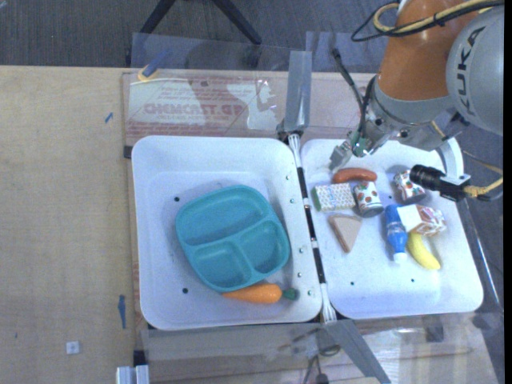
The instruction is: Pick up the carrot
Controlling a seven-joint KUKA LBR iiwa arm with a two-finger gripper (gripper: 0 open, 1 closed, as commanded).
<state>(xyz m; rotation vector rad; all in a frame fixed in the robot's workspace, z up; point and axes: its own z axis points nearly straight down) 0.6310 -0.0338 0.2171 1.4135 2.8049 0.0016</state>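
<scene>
The orange carrot (pixel 254 294) with a green stub lies on its side at the front edge of the left bin (pixel 152 166), just below the teal plate. My gripper (pixel 358 146) hangs over the back left part of the right bin (pixel 456 294), just above a red sausage (pixel 354 175). It is far from the carrot, which sits across the divider and toward the front. Nothing shows between the fingers, and their spread is too small to make out.
A teal divided plate (pixel 232 237) fills the middle of the left bin. The right bin holds a cracker pack (pixel 334 197), a small can (pixel 368 198), a bread wedge (pixel 346 231), a blue bottle (pixel 395 232), a banana (pixel 423 250) and small cartons (pixel 408 186).
</scene>
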